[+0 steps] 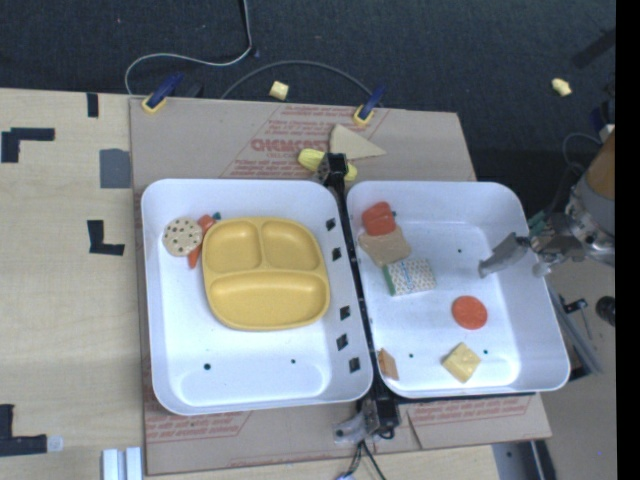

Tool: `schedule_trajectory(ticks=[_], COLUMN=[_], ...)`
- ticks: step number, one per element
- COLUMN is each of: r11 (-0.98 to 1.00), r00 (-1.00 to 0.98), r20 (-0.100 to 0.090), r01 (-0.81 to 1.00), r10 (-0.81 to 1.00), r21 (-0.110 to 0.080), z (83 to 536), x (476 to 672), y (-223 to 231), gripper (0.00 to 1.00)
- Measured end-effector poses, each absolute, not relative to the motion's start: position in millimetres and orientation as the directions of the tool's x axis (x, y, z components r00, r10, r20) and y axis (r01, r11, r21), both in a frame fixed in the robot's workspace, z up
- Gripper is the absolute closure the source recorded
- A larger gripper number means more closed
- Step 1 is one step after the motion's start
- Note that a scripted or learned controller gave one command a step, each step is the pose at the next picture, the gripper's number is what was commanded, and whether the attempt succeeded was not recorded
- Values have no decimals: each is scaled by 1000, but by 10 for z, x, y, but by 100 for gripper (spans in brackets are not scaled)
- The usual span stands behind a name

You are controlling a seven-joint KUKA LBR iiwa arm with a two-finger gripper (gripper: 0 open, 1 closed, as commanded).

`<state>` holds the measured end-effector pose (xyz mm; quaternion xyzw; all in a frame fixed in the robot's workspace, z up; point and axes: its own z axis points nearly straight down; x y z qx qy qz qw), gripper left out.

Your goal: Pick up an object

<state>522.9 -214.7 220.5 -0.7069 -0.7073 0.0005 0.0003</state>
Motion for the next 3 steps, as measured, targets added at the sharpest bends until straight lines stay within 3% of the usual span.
schedule_trajectory(ticks=[1, 2, 3], r11=[2, 1, 1], r00=[-2, -1, -1], r20=[2, 1, 1], r01=[1000, 1000, 1000], r10=[1000, 1000, 1000], r21=[-8, -1, -2], z=[928, 1087, 1082], x=[5110, 5132, 5131], y=[-1921, -1935, -1935], gripper=[0, 100, 0])
